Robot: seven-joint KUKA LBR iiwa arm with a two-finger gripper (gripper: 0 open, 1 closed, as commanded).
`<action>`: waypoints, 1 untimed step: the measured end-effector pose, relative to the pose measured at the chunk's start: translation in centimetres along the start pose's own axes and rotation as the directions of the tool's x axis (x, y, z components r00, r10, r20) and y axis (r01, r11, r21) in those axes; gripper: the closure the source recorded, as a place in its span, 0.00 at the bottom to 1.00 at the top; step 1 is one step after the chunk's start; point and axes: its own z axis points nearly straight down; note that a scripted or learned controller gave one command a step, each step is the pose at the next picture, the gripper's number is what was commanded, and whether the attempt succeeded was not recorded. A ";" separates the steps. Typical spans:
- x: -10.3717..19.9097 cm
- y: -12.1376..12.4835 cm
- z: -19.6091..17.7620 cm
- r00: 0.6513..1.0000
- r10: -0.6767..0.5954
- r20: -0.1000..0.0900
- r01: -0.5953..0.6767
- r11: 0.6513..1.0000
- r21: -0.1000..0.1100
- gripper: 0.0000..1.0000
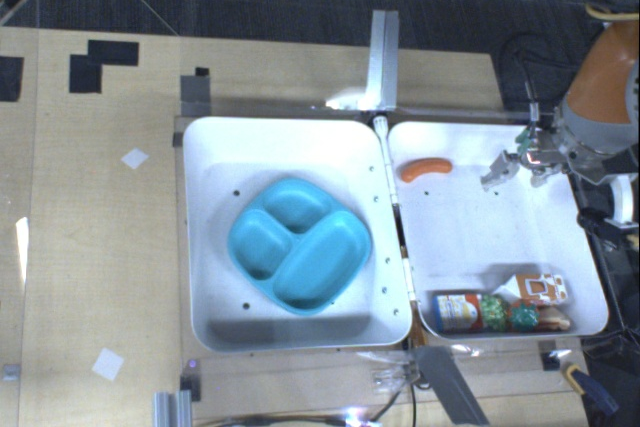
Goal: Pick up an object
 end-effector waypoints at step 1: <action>4.9 6.1 1.5 1.000 0.024 -0.001 -0.024 1.000 0.003 0.00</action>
